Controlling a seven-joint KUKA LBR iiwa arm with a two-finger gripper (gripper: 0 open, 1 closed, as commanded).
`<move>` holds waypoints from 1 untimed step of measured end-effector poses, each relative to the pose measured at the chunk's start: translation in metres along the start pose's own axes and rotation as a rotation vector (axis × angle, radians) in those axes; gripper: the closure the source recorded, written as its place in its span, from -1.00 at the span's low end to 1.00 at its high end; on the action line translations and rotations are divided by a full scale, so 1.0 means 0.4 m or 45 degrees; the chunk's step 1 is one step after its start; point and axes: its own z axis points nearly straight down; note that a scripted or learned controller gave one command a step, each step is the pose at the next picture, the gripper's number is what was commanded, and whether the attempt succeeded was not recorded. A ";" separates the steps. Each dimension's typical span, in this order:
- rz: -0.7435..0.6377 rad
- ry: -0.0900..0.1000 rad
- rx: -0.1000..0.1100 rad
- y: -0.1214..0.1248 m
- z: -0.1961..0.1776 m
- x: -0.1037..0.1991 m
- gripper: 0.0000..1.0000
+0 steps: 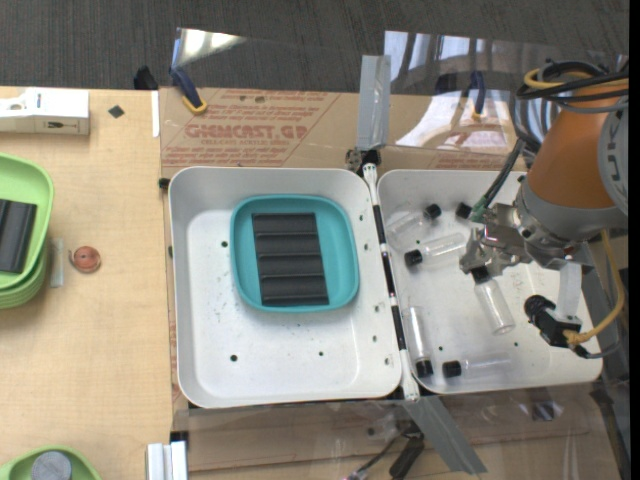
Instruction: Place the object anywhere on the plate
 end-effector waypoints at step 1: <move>-0.211 0.000 0.000 -0.003 -0.122 0.196 1.00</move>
